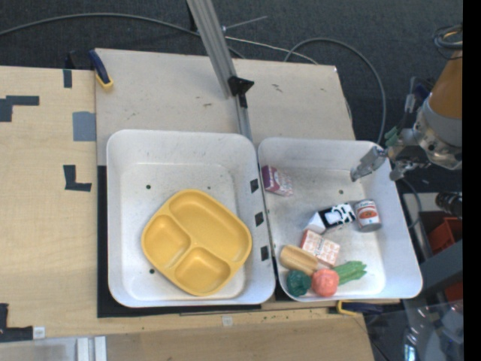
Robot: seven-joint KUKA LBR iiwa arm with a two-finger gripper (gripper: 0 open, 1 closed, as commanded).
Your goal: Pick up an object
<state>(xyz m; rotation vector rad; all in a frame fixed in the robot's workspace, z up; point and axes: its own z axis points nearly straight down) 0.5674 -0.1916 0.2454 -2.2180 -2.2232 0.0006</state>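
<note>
Objects for picking lay in the right bin (391, 277): a small can (367, 215) with a red label lay toward the right side, just beside a black-and-white carton (336, 216). Nearer the camera sat a pink-and-white packet (321, 247), a tan bread roll (299, 259), a green ball (298, 282), a red-orange ball (325, 282) and a green leafy piece (349, 271), all clustered close together. A small purple packet (277, 180) lay apart at the far left of that bin. The left bin (128, 201) held a yellow divided tray (197, 241). The end effector (381, 162) hung over the right bin's far right edge, well above the can, its two fingers spread apart with nothing between them. Both bins rested on the table (45, 224).
</note>
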